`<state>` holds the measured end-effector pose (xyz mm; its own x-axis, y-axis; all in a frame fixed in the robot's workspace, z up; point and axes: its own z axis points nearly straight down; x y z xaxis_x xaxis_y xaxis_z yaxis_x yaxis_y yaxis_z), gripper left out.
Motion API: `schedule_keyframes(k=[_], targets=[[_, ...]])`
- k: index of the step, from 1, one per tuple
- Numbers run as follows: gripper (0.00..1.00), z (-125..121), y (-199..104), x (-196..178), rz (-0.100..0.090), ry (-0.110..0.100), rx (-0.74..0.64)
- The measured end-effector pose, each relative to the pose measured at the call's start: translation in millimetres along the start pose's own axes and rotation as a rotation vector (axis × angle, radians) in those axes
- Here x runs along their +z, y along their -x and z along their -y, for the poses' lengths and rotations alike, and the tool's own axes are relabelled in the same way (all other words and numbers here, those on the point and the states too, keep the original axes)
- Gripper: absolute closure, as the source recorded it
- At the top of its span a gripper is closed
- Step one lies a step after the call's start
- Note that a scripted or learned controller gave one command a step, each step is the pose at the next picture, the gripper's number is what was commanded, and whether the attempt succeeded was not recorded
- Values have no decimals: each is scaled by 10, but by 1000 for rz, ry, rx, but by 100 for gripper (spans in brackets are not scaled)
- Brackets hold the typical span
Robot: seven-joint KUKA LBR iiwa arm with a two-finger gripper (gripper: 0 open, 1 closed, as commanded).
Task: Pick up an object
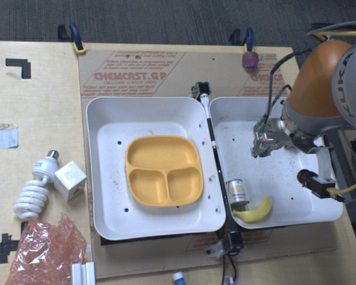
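Two bins: left bin [101,159] holding yellow divided plate [164,171]; right bin [225,114] holding can [237,193] and banana [254,211] at seven o'clock. "CHEMCAST" printed on board [130,75]. Gripper [262,148] above right bin; finger state unclear.

Both white bins [107,159] were seen as smooth, faintly glossy plastic. The yellow divided plate [164,171] was shown as matt plastic. A shiny metal can [236,192] was noted beside a smooth-skinned banana [254,210]. The bench [35,100] was seen as pale matt wood, the crinkled pink bag [44,251] as glossy film.
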<state>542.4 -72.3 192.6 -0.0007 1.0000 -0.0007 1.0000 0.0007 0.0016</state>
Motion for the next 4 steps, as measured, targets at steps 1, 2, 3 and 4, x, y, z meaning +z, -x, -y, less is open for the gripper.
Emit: schedule_keyframes(k=[1,2,3,4], targets=[[0,0,0,0,0,0,0],[0,161,333,944,-1,-2,3],[100,152,340,844,0,0,5],[0,152,340,844,0,0,4]])
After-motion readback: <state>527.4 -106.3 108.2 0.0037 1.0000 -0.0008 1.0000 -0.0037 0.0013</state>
